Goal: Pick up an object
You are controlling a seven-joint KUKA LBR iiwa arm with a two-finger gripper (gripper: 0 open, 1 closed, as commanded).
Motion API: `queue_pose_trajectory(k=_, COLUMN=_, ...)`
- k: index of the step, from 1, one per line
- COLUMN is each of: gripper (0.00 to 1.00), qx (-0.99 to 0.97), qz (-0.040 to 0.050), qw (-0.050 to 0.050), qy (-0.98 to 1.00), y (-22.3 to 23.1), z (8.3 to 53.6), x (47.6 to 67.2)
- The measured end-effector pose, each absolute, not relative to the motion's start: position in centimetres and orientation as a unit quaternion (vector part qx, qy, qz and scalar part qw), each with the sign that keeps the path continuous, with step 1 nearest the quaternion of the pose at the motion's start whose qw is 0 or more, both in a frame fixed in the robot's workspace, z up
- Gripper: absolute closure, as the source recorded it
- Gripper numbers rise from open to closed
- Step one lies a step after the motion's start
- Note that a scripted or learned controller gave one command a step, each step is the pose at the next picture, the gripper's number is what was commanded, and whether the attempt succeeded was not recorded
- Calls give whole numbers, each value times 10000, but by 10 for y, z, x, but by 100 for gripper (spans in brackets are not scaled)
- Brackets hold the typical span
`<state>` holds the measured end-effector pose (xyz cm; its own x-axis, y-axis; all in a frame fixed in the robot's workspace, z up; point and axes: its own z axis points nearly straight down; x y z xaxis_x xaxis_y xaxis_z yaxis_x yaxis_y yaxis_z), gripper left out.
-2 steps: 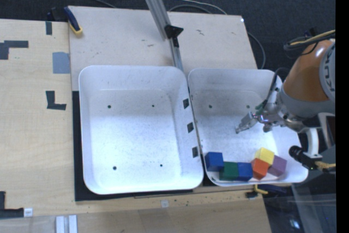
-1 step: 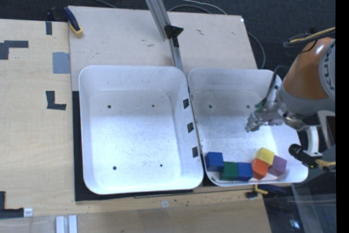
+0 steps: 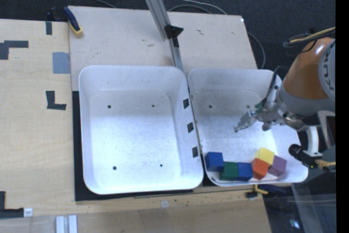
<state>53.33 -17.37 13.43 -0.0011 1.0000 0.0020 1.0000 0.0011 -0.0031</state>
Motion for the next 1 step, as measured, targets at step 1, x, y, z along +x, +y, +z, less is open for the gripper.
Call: queue_pose_trajectory(k=1, gripper=0, qx=-7076, qz=21, qw=15, qy=-7066, y=-207, z=89, x=532)
